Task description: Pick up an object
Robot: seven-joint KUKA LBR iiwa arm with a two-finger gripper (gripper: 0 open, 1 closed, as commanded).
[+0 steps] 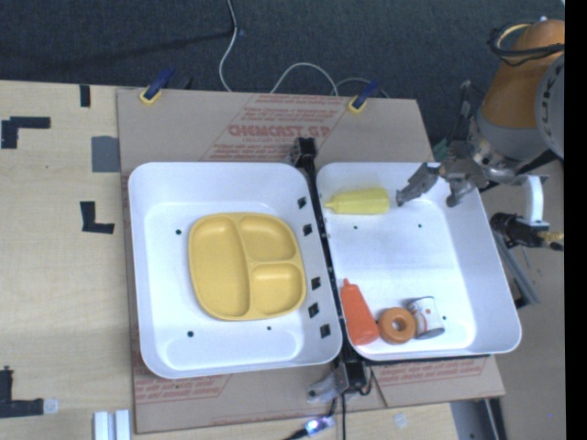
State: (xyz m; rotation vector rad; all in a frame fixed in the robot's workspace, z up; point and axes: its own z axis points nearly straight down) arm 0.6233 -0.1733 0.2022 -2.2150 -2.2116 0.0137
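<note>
Wooden bench [55, 273] with black tape marks, a cardboard sheet [275, 126] laid over it, dark carpet behind at the top. Nearest the lower edge, a black clamp bit [341, 383] sits at the seam where the two white bins meet. Left bin [165, 346] holds a yellow divided plate [246, 266], three compartments, lying flat around the bin's middle. Right bin [495, 328] has three things grouped at its near side: an orange bottle-shaped piece [358, 313] lying lengthwise just beside the divider wall, a brown ring like a donut [397, 325] touching or almost touching it, and a small silver-and-white object [426, 317] right against the ring on its far side, too small to tell what it is. Middle of the right bin floor is bare white. Farther back, a yellow oblong object [358, 202] lies on its side near the bin's far left corner, close to the divider. Gripper [431, 189] hovers over the far right part of that bin, two dark fingers spread apart, nothing between them, left fingertip near the yellow oblong object but apart from it. Arm [527, 71] comes in from the right, orange band above the wrist. Blue-yellow clips [158, 84] pin the cardboard's far corners, and a white cable [275, 71] loops across the far edge.
</note>
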